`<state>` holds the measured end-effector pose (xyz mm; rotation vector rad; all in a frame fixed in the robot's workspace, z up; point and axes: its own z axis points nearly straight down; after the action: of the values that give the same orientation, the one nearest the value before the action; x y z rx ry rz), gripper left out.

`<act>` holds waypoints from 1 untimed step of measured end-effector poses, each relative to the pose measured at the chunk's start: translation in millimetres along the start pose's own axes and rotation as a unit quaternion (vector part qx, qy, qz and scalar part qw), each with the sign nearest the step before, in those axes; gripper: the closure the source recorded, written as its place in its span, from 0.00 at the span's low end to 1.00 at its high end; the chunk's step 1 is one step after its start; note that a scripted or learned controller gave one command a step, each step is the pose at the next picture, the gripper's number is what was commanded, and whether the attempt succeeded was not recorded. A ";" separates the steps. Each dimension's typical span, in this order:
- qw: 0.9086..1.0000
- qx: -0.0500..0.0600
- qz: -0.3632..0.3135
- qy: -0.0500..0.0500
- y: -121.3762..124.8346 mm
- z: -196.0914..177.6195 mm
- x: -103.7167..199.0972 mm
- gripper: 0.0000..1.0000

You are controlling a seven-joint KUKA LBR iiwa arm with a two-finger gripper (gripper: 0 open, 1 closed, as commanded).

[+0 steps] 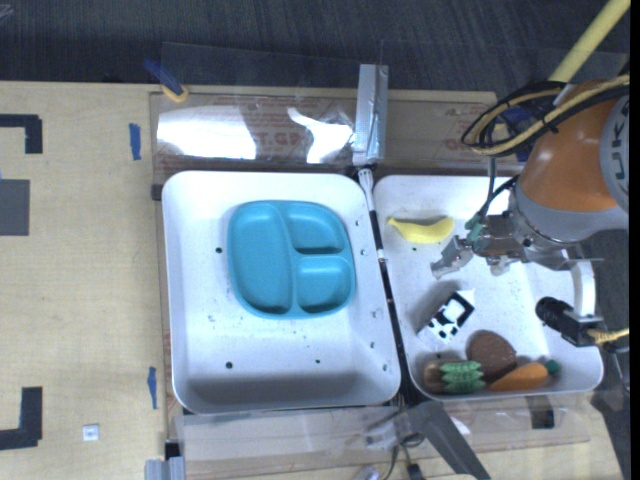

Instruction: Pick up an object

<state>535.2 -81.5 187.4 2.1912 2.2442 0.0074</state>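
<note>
End effector [455, 255] beside curved yellow banana [421, 229]

The only lettering is a partial "UK" on the arm's orange band [622, 143], cut off by the frame edge.

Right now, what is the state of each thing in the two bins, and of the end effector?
Blue divided plate: flat in left bin.
Banana: lying in right bin, free.
Black-and-white block: lying, free.
Brown object: near front wall.
Carrot: against front wall.
Green toy: beside carrot.
End effector: over right bin, holding nothing.
</note>
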 end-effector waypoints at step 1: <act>0.999 0.001 0.048 0.000 -17.7 91.3 -32.6 0.00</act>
<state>518.9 -114.5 96.0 2.2969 2.1375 0.0061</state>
